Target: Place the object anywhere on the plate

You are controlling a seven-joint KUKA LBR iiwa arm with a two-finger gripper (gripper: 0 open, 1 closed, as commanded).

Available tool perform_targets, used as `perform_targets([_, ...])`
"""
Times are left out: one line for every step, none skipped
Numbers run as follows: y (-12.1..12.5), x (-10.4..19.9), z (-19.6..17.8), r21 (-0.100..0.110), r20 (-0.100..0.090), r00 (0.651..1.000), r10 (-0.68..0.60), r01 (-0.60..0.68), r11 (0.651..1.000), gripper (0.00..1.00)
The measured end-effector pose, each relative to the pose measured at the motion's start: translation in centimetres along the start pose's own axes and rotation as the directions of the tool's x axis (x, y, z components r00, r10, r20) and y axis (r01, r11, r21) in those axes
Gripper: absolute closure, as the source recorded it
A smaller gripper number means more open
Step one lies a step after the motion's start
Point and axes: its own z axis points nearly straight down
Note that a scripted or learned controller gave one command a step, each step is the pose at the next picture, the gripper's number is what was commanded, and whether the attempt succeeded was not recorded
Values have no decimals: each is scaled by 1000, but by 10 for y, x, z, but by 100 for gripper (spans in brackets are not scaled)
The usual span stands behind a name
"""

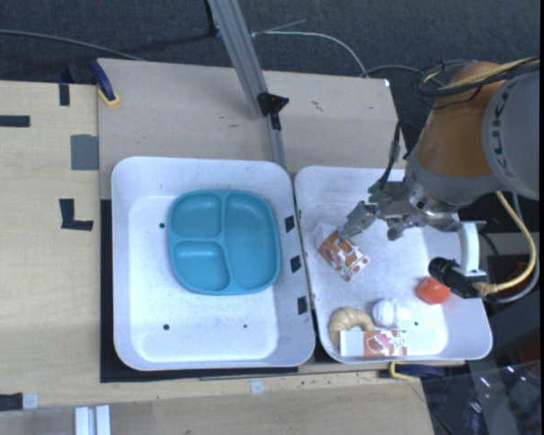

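Looking down, you see the gripper [367, 217] in the right bin [467, 338], just above the small orange packet [344, 255]. You cannot tell whether it grips anything. Over in the left bin [127, 270] sits the smooth blue plate [224, 241] with three sections.

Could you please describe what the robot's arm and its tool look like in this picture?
The arm is a bulky, rounded grey body with a broad orange band above the wrist and dark lettering on its grey shell. The tool is a small grey metal assembly with slim fingers. Yellow and dark cables loop around the arm, and a black fitting sits beside a white bracket.
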Motion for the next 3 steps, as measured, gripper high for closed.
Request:
perform_targets([-7, -2, 46, 0, 0, 1000, 0, 0, 1000, 0])
perform_targets([-7, -2, 90, 0, 0, 1000, -1, 1, 1000, 0])
perform_targets([-6, -1, 78, -2, -1, 1000, -2, 2, 1000, 100])
